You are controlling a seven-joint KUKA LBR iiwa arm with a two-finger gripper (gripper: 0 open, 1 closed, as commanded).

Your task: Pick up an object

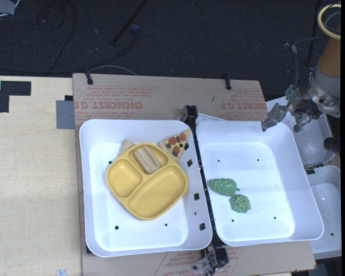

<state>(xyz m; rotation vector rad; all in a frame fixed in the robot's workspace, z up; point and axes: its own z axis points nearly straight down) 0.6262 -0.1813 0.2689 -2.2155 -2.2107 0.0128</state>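
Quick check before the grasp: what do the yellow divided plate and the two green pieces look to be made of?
Yellow divided plate: likely moulded plastic, smooth, faintly glossy, with rounded rims. Green pieces: apparently plastic or rubber toy food, with a bumpy, matte surface; too small to be sure.

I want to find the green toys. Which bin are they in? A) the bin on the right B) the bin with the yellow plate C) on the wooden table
A: both green toys lie in the right bin, while the yellow plate sits in the left bin.
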